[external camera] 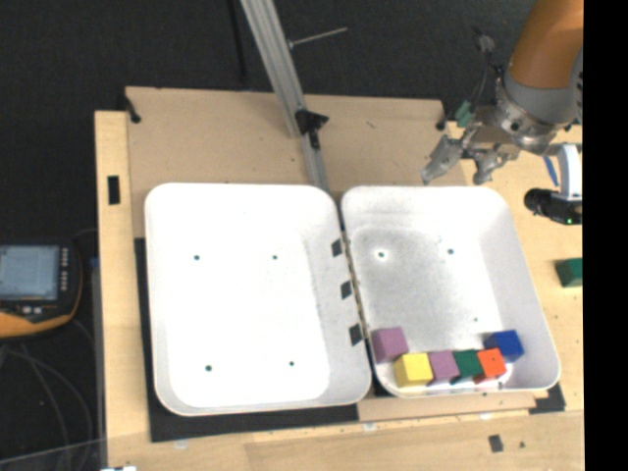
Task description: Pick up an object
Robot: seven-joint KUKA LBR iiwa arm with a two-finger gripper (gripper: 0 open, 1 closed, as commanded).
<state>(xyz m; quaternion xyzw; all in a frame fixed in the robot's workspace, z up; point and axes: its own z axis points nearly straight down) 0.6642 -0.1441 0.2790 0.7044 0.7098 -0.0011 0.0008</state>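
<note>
Six small blocks sit bunched along the near edge of the right bin (491,219). A purple block (390,341) stands at the left end, a little farther in than the rest. Just in front of it and to its right is a yellow block (414,369), then a second purple block (444,364), a green block (467,363) and an orange block (491,363), each touching or nearly touching the next. A blue block (504,342) sits just behind the orange one, close to the bin's right wall. The left bin (240,292) lies alongside, touching the right one. The hand (461,165) hangs over the bench (383,135) just beyond the right bin's far rim, well apart from the blocks, its fingers spread apart with nothing between them.
</note>
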